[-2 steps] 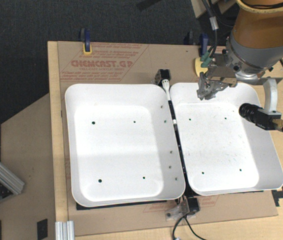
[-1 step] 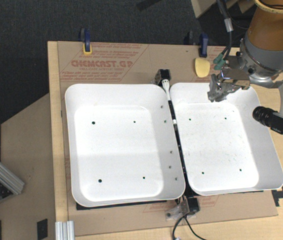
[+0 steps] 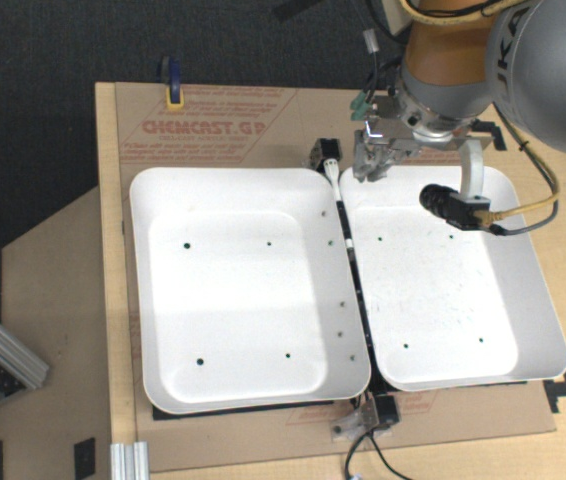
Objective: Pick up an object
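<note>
My gripper [image 3: 371, 166] hangs under the grey and orange wrist [image 3: 448, 63], over the far left corner of the right white bin [image 3: 463, 298]. It sits close to the divide between the two bins, near the rim. I see nothing between its tips from this angle. A black cylindrical fitting [image 3: 451, 206] with a cable juts from the wrist's side above the right bin's far part. The left white bin [image 3: 233, 288] lies beside it, its floor showing small dark dots.
Both bins rest on a brown board [image 3: 213, 118] with red lettering. A blue clamp [image 3: 172, 78] holds the board's far edge. A black bracket [image 3: 324, 153] stands at the far end of the seam, another clip [image 3: 375, 413] at the near end. Metal framing [image 3: 3, 353] lies at the left.
</note>
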`<state>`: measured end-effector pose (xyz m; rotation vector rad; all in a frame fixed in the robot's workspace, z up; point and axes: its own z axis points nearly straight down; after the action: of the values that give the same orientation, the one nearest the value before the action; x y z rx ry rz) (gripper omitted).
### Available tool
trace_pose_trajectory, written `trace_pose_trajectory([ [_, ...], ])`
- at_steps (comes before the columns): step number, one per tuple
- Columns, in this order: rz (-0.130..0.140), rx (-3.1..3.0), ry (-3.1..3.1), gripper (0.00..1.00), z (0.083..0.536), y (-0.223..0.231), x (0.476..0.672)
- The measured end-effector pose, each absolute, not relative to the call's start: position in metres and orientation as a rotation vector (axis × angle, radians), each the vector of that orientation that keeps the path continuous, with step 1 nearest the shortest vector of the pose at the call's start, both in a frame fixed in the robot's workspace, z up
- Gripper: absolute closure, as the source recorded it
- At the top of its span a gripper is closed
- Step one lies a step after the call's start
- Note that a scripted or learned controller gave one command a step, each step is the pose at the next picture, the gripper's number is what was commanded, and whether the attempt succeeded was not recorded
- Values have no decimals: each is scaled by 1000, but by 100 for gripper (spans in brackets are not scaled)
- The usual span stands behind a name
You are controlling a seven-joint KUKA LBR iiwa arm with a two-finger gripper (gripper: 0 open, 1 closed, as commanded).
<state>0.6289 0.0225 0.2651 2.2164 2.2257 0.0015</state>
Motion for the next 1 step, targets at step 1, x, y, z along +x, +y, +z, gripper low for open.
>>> trace_pose_trajectory([
  [1, 4, 2220, 2217, 100, 301, -6, 625],
])
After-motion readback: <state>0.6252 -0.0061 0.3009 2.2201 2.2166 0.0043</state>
